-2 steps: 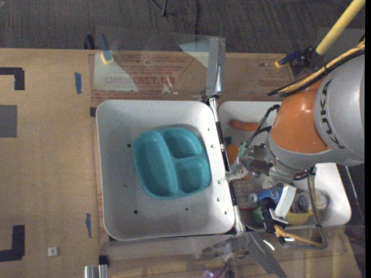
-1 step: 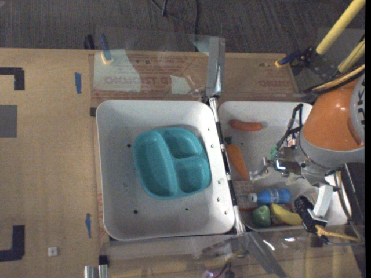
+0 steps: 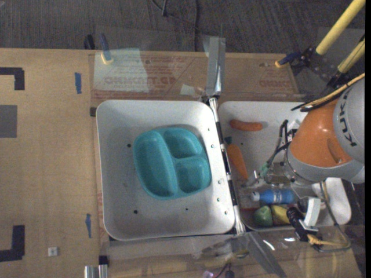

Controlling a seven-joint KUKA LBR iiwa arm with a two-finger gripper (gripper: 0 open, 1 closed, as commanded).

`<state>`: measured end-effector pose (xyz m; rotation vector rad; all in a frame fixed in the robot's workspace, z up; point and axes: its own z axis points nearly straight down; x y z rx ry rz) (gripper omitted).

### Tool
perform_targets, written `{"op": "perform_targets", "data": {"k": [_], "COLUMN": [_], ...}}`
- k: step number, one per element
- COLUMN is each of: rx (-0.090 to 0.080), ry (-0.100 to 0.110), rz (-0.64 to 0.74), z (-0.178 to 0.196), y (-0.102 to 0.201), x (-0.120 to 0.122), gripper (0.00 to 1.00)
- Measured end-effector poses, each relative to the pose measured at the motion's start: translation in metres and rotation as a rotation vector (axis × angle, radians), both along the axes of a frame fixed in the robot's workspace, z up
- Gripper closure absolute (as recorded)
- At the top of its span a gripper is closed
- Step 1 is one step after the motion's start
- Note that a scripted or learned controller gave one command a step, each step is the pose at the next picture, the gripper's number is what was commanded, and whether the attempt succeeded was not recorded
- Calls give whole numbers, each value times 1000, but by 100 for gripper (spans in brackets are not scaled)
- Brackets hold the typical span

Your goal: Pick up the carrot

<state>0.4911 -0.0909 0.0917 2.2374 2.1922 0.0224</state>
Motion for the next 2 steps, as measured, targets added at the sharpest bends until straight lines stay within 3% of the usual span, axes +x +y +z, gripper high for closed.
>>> {"op": "perform_targets", "data": {"k": [1,2], "rx": [0,-1], "ry": [-9,18], "rz": [-2,-434], "z": [12,92], "y": [0,14], "x": [2,5], "gripper": [100,100]}}
